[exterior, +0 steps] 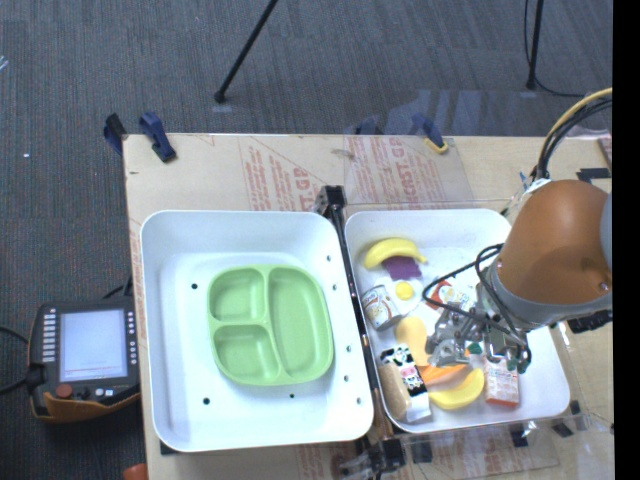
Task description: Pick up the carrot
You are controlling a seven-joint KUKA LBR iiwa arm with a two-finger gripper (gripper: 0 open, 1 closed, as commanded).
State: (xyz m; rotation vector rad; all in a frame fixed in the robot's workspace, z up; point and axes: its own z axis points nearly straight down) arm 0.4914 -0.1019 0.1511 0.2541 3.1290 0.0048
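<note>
Hovering: the hand (468, 348) is seen low over the right bin (545, 393), poised among the toy foods, with the orange band (555, 253) of the arm bulking above it.
Hand state: whether the hand is apart or together cannot be told; the metalwork and cables blur into one cluster from this angle.
Grip: nothing is seen clamped, so no hold is claimed.
Carrot: the carrot (445, 374) is spotted lying flat just below the hand, an orange wedge resting against the yellow piece (458, 392) at the bin's near edge.
Close neighbours: a milk carton (410, 371) is set just left of the carrot, and a red-and-white packet (503, 386) just right of the yellow piece.
Further out: a banana (390, 252) and a purple item (404, 267) are placed toward the far side, a small can (378, 306) near the divider.
Left bin: a green divided plate (270, 325) is held in the left bin (165, 268), well apart from the action.
Step in hand: the approach is judged to be nearly finished, the grasp not yet made.
Next move: a short descent onto the carrot is called for, aligned across its narrow width, with the yellow piece and carton left undisturbed.
Risk: a crowded pick is expected; a neighbour could be nudged or caught instead.
</note>
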